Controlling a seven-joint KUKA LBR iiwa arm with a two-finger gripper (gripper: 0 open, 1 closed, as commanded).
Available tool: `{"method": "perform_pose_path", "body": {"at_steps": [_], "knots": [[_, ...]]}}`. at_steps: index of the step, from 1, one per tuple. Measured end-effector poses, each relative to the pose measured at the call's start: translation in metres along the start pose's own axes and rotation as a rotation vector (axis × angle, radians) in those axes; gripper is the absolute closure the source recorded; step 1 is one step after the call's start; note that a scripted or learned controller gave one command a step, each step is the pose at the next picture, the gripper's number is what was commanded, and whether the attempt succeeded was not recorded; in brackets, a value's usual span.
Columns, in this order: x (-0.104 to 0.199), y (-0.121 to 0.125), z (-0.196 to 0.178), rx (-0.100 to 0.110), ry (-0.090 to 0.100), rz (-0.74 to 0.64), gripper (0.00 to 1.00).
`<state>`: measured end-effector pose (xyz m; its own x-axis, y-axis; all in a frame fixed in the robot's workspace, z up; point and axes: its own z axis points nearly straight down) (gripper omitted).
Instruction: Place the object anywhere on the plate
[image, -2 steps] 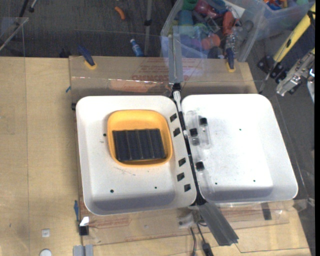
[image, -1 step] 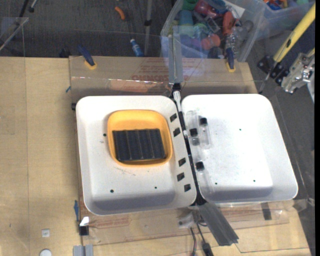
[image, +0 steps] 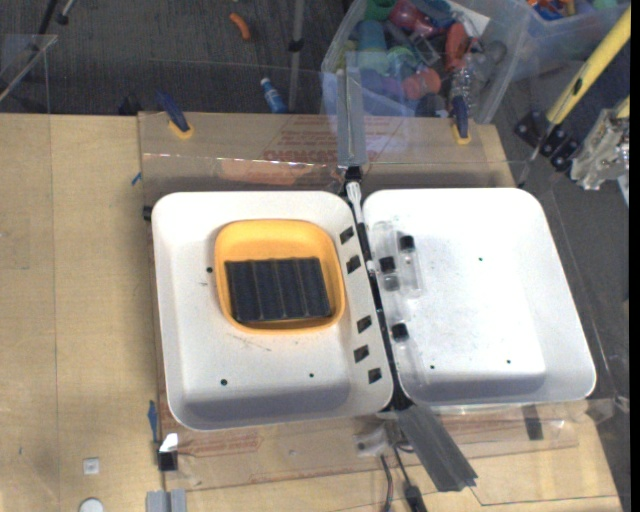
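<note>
An orange-yellow plate with rounded corners sits in the left white bin. A dark, ribbed rectangular object lies flat on the plate and covers most of its floor. Along the left wall of the right bin lies a small clear item with black ends. My gripper is a pale mechanism at the far right edge of the camera view. It stays outside and above the right bin's back corner, far from the plate and from both objects.
A dark divider with black tabs runs between the bins. Behind them stand a clear tub of colourful toys and a taped sheet held by clamps. A yellow bar slants at the top right.
</note>
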<state>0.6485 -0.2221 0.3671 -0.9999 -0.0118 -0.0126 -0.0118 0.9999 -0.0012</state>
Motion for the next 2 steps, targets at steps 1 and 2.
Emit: {"method": "perform_pose_path", "body": {"at_steps": [1,2], "knots": [[-0.019,0.001,0.046,-0.004,0.007,-0.220,1.00],[-0.020,0.001,0.005,-0.002,0.000,-0.497,1.00]]}}
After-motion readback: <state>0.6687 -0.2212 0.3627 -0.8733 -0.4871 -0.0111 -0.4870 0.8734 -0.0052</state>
